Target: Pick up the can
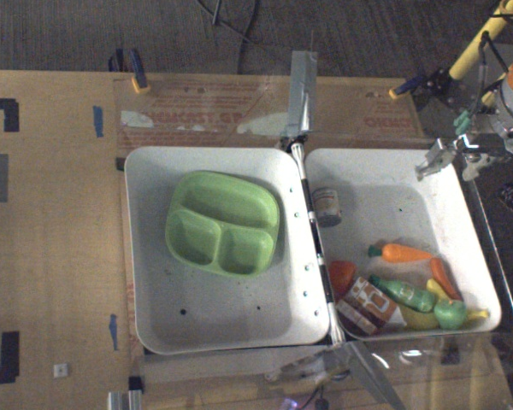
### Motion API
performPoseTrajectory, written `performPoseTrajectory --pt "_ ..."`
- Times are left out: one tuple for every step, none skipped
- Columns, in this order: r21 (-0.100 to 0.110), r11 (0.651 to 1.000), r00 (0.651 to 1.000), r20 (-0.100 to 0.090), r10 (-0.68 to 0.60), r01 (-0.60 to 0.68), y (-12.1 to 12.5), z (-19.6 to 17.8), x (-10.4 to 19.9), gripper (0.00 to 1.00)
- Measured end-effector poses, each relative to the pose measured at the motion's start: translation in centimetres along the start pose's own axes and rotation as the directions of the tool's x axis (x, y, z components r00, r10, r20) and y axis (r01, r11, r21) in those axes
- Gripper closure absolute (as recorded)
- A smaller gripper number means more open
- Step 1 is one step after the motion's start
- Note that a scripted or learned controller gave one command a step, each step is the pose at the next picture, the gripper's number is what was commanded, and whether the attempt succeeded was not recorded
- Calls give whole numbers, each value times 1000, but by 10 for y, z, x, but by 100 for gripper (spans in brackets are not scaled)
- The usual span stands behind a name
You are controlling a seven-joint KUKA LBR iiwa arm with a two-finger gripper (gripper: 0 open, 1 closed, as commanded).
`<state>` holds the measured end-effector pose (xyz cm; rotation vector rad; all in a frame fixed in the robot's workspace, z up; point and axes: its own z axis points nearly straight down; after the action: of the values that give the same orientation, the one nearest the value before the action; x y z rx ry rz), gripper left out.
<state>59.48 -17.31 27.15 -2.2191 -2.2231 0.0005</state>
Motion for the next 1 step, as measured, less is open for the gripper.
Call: performPoseTrajectory --pt "1 993 993 0 118 -118 -15 127 79 0"
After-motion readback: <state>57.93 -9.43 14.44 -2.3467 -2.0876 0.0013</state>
